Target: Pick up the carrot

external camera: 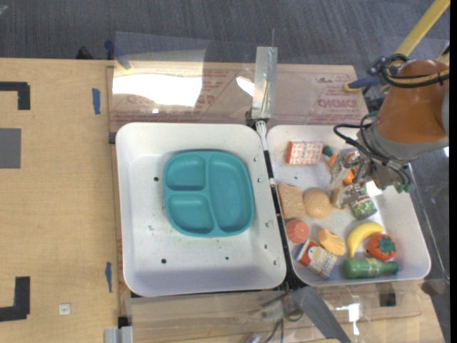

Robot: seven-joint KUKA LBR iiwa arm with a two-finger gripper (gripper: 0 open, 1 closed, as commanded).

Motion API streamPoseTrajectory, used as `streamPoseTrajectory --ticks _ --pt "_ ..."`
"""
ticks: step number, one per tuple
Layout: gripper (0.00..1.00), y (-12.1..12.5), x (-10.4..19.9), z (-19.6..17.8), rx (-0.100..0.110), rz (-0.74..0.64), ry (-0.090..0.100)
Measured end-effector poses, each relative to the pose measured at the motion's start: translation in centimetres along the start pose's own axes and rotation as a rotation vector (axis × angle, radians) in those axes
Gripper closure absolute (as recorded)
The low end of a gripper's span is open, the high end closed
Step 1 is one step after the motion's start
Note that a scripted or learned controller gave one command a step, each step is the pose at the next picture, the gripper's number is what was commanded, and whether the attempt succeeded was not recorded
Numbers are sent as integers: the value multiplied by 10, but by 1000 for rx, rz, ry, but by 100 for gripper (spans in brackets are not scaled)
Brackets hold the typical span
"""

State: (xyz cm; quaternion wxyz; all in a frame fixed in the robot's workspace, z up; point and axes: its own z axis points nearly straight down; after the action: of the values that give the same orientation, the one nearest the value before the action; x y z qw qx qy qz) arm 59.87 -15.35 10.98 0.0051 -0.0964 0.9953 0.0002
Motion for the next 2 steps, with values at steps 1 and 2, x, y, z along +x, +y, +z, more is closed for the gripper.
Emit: streamPoseTrajectory --ticks 1,2 --pt "100 8 -5 -40 1 293 3" --pt "100 -14 -19 13 4 856 8"
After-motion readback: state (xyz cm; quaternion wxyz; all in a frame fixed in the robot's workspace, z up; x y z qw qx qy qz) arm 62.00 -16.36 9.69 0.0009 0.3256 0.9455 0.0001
